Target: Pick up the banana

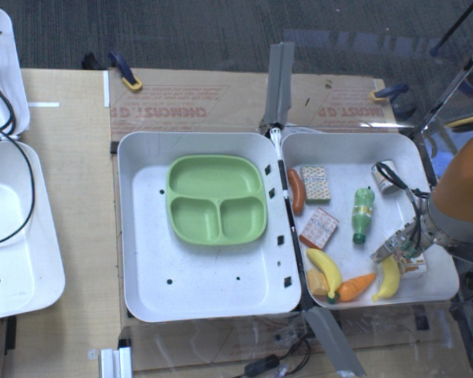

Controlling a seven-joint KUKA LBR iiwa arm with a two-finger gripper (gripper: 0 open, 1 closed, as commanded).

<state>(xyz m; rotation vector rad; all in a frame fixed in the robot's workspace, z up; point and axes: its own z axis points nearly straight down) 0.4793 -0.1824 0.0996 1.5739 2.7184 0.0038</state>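
Observation:
Two yellow banana-shaped fruits lie in the right bin (363,157). The larger banana (323,268) rests near the bin's front left corner, beside an orange carrot (355,287). A smaller yellow banana (389,279) lies near the front right, curving upward. My gripper (397,247) is low in the bin, right above the top end of the smaller banana and close to or touching it. The orange band of the arm (465,186) rises at the right edge.
Also in the right bin are a green bottle (363,214), a sausage (296,190), two small boxes (315,184) (318,228) and a metal object (387,175). The left bin (142,235) holds a green divided plate (217,198).

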